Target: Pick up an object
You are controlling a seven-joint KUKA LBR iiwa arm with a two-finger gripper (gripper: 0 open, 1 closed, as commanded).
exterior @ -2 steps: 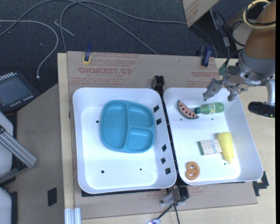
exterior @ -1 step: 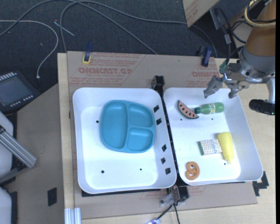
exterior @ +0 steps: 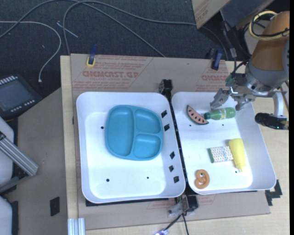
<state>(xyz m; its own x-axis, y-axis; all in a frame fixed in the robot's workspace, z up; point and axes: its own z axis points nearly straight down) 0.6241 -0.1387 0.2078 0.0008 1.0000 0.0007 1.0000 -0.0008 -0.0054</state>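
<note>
Two shallow white bins share your bench, and at one o'clock in the right one the two-finger gripper hangs spread open just above a small green plastic bottle lying on its side, ungrasped, so closing and lifting remain.

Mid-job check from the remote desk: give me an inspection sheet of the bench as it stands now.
Surface: cardboard-topped bench bearing two white bins, left bin and right bin.
Job's things: in the right bin, green bottle lying on its side, watermelon slice beside it, yellow bottle, checkered sponge, pretzel.
Clutter: blue divided plate in the left bin.
Grippers: tool poised over the green bottle; nothing seen between its fingers.
Cables: white leads on the dark floor; a cable at the front edge.
Surroundings: blue clamps, cardboard box, small screen.
</note>
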